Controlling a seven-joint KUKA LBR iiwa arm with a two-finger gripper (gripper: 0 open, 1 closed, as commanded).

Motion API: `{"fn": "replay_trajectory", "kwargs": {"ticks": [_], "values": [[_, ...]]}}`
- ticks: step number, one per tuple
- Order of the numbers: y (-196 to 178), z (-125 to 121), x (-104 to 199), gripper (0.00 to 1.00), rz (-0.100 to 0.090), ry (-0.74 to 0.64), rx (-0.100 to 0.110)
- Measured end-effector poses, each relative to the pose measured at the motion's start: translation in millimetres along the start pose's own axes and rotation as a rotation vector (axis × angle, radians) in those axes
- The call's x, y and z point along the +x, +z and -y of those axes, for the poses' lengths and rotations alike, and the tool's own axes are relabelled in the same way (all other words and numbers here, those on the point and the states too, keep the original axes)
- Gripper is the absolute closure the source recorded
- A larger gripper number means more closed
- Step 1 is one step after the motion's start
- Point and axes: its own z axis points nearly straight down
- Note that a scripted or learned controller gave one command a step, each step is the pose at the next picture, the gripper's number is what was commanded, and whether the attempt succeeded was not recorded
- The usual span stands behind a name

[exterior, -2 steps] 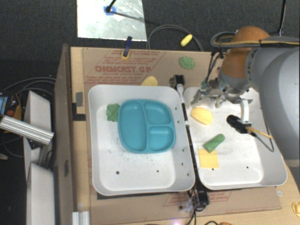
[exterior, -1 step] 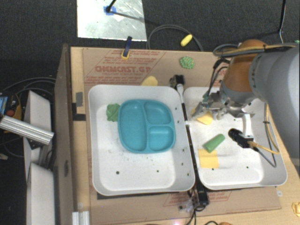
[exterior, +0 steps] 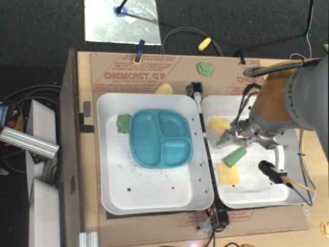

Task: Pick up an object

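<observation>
Gripper (exterior: 230, 138) low in right bin (exterior: 257, 197), above green cylinder (exterior: 235, 156), beside yellow piece (exterior: 219, 124). Finger state: cannot tell. Risk: closing off-centre may nudge the cylinder aside, yielding an empty grasp.

Two white bins (exterior: 115, 189), one blue plate (exterior: 159, 138), two yellow pieces (exterior: 229, 175).

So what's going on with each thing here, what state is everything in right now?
Gripper: low in the right bin, fingers spread, holding nothing.
Green block: lying tilted, just below the gripper.
Yellow square: lying flat in the right bin.
Yellow lump: resting beside the gripper.
Blue divided plate: right side up in the left bin.
Green leafy piece: against the plate's left edge.
</observation>
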Motion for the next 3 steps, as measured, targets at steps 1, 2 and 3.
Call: {"fn": "replay_trajectory", "kwargs": {"ticks": [1,2,3], "values": [[0,42,-8,0.0,0.0,0.0,-0.001],[-12,38,-7,1.0,0.0,-0.002,-0.007],[-108,-32,69,1.0,-0.001,-0.015,-0.02]]}}
